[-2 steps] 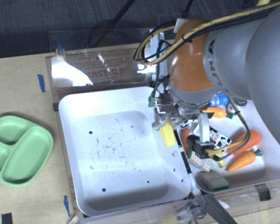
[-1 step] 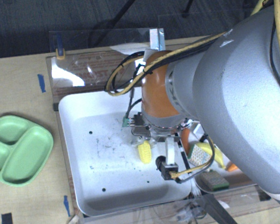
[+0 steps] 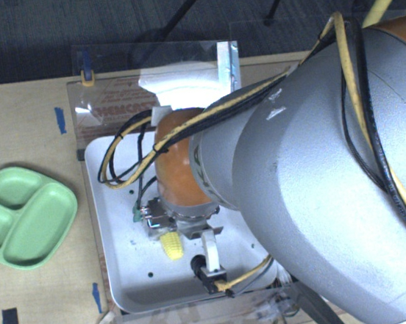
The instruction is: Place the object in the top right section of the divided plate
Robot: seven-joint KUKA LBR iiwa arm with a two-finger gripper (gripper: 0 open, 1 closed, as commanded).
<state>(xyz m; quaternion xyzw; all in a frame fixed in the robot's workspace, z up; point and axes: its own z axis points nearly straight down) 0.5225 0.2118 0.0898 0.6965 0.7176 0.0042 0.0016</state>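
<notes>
A: Camera view first, biggest thing?

B: One grey arm [image 3: 323, 171], filling the right side and covering much of the one visible white bin [image 3: 122, 279] on the bench [image 3: 18, 108]. Its orange band [image 3: 178, 172] sits over the bin's middle.

A: And left of the bin?

B: One green divided plate [image 3: 22, 216], three sections, lying on the bench well apart from the bin.

A: The object?

B: One small yellow object [image 3: 172, 245] in the bin, just below the wrist, close by the jaws [image 3: 177, 235].

A: Holding it?

B: Cannot tell; the wrist blocks them.
</notes>
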